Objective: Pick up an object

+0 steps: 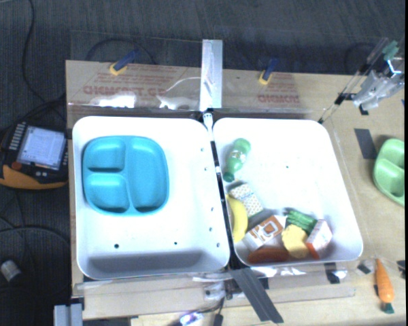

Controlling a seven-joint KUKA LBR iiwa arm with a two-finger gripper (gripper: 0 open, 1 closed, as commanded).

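Note:
The right bin (285,131) holds several objects. A green bottle (236,157) lies near its left wall. A yellow banana (237,219) lies lower along the same wall, beside a checkered packet (249,199). At the front sit an orange-and-white carton (266,232), a yellow piece (294,240), a green item (301,219) and a small red-and-white box (320,237). My gripper (379,80) is at the upper right, outside the bin and far from every object.
The left bin (95,250) holds a blue divided tray (126,174). A light green object (392,168) rests on the bench at the right. An orange carrot-like item (385,284) lies at the lower right. A metal post (211,73) stands between the bins at the back.

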